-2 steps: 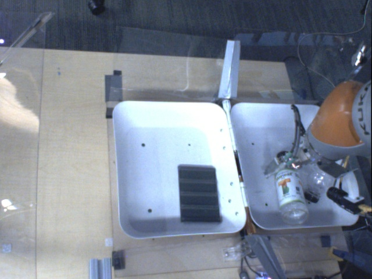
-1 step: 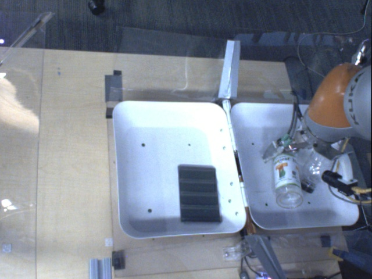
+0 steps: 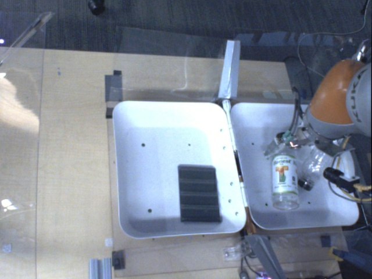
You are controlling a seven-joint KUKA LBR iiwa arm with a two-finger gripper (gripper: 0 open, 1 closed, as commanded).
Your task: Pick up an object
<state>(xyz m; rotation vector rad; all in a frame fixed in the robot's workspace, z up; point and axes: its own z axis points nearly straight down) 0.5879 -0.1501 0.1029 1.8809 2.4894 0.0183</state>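
I am the grey arm with the orange band, reaching in from the right over the right bin [image 3: 256, 211]. My gripper [image 3: 293, 145] hangs low at the top end of a clear bottle [image 3: 285, 182] with a green and orange label, which lies on its side on the bin floor. The bottle's length runs away from my jaws toward the near edge of the bin, its neck end closest to me. Whether my jaws are open or closed I cannot tell — cables and wrist hardware crowd the spot. I cannot confirm that anything sits between them.

Far off to the side of my jaws, in the left bin [image 3: 133, 214], lies a black ribbed block [image 3: 199, 193], flat and well apart from me.

To do this step well, I judge the bottle the nearest target. It is round and smooth, so it will likely roll or squirt out — I should straddle its body squarely across the width, descend fully, close firmly, then lift slowly.
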